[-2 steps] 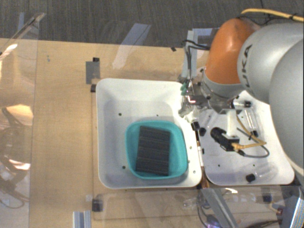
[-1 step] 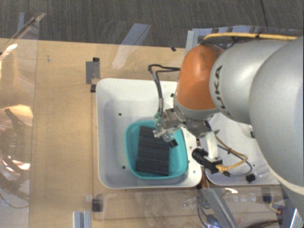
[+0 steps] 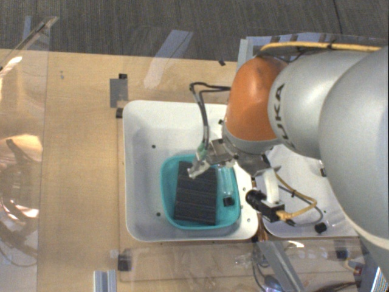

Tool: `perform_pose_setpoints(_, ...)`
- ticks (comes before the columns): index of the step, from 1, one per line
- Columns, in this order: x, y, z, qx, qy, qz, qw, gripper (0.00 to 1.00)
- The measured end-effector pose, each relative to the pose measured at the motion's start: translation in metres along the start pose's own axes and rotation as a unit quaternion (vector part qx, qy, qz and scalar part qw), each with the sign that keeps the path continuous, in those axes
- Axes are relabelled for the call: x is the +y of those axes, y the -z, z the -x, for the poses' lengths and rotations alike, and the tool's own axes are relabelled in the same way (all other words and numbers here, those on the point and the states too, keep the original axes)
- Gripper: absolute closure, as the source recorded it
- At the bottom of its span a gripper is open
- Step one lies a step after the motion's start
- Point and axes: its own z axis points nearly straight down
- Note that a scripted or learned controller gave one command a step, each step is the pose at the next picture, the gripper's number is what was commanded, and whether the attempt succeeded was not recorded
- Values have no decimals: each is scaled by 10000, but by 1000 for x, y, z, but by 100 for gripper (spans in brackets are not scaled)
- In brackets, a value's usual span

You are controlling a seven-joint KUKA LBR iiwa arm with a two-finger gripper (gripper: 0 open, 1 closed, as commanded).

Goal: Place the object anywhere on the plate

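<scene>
Hand (image 3: 196, 169) over ribbed dark block (image 3: 196, 198) on glossy teal plate (image 3: 169, 181); finger spread unclear.

wood bench (image 3: 73, 163), dk grey carpet (image 3: 152, 11)

Soft focus, warm glare at left

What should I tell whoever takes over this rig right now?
Gripper: low over the teal plate in the left bin, at the top edge of the dark ribbed block; grip state cannot be judged.
Block: lying flat on the plate.
Done: block appears to be on the plate.
Left: confirm release, then lift the arm away.
</scene>
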Motion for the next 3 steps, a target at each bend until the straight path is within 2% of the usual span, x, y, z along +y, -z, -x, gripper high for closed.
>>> perform_pose_setpoints(1,-18,57,-16,0,-273,18,9996,0)
perform_pose_setpoints(2,1,36,66,-9,-91,10,10000,0)
perform_pose_setpoints(3,1,181,110,-17,120,39,9999,0)
